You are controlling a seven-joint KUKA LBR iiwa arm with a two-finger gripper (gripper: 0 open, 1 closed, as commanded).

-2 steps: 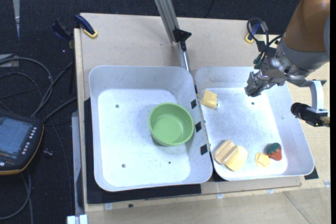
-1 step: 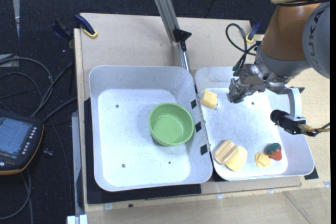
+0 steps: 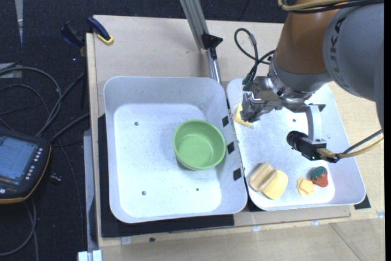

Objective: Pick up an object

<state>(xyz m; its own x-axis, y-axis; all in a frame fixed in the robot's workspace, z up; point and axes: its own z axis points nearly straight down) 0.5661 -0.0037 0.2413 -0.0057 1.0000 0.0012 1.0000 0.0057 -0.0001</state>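
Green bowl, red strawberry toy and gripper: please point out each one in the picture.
green bowl (image 3: 198, 144), camera view, on its inner floor.
red strawberry toy (image 3: 319, 176), camera view, on its red body.
gripper (image 3: 248, 114), camera view, between its fingertips.

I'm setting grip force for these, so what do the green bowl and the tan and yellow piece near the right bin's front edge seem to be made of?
Green bowl: most likely moulded plastic, judging by its uniform pale green colour, smooth wall and soft sheen. Tan and yellow piece: probably toy food in plastic or foam, with rounded edges and a flat matte colour; the view does not settle which.
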